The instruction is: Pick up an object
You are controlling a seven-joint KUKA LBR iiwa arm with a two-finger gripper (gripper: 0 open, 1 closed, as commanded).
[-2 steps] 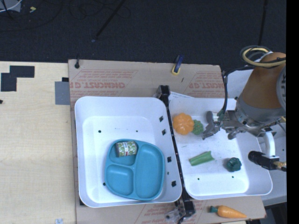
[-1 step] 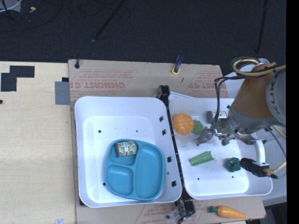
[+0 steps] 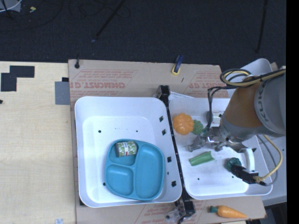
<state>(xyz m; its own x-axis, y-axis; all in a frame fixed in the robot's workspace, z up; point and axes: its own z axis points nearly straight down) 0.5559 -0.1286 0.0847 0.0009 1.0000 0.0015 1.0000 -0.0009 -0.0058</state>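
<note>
Approach step, nothing grabbed yet: end effector (image 3: 202,143) low in the right bin (image 3: 219,190), arm bent down from the right w/ orange band up top. Can't tell if it's apart or together. Green veg (image 3: 201,159) lies just below it, orange fruit (image 3: 183,123) up-left. Next, prob: drop squarely over one, then close.

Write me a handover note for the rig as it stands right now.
Hand: low in the right bin, just above the green piece; grip state unclear, nothing visibly held.
Right bin also holds an orange fruit and a dark green item.
Left bin: blue divided tray with a small jar in its top compartment.
Carrot lies outside the bins.
Done: no pick confirmed. Left: grasp and lift one object.
</note>
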